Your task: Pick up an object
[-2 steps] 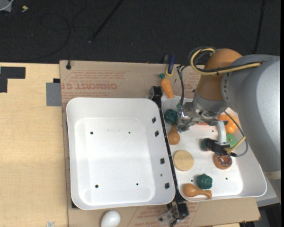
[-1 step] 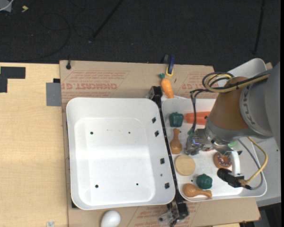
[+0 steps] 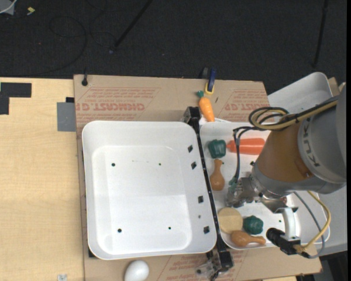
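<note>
Two white bins sit side by side at the centre of the frame: the left bin (image 3: 99, 157) and the right bin (image 3: 222, 127), the latter partly covered by the arm (image 3: 298, 151), which enters from the right edge. The gripper (image 3: 238, 193) points down into the middle of the right bin; whether it is wide, narrow or holding anything cannot be told, since the wrist hides its tips. The task appears to be at the reach stage: nothing is seen lifted, and every object lies on the bin floor. Candidate objects ring the gripper. A tan gourd (image 3: 217, 175) lies just to its left; a green block (image 3: 217, 148) and a red bar (image 3: 251, 145) lie above it, toward the upper part of the bin. Below it sit a pale disc (image 3: 229, 219), a second green piece (image 3: 253, 223) and a tan lump (image 3: 245, 238), close together at the lower right of the frame. An orange carrot (image 3: 206, 109) rests at the bin's upper rim, well apart. A white ball (image 3: 136, 270) lies outside the bins at the bottom edge. Closing on an object and raising it remain.
</note>
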Action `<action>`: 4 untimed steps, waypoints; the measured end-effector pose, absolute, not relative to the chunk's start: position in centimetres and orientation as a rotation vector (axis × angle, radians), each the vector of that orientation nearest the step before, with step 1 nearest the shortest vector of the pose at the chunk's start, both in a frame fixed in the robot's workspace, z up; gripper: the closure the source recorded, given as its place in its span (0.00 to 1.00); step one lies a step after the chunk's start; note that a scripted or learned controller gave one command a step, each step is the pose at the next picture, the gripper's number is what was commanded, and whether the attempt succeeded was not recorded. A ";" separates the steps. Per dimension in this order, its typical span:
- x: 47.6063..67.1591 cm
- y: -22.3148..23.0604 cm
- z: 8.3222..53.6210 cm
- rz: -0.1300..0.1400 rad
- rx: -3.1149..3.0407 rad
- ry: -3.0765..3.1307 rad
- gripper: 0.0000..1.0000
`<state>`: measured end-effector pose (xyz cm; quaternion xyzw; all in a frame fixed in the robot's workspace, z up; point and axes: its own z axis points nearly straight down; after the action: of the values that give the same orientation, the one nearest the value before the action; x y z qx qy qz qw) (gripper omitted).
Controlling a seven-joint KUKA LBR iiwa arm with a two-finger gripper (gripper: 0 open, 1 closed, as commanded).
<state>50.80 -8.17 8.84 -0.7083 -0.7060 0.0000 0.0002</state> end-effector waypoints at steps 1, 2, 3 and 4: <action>50.9 -8.3 9.8 0.002 -2.228 -2.209 1.00; 58.3 -4.5 19.3 -0.011 -2.220 -2.233 1.00; 62.3 1.4 20.2 -0.004 -2.214 -2.228 1.00; 64.5 4.6 20.4 0.000 -2.218 -2.224 1.00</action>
<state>64.46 4.60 20.38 -0.7062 -0.7081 0.0001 0.0006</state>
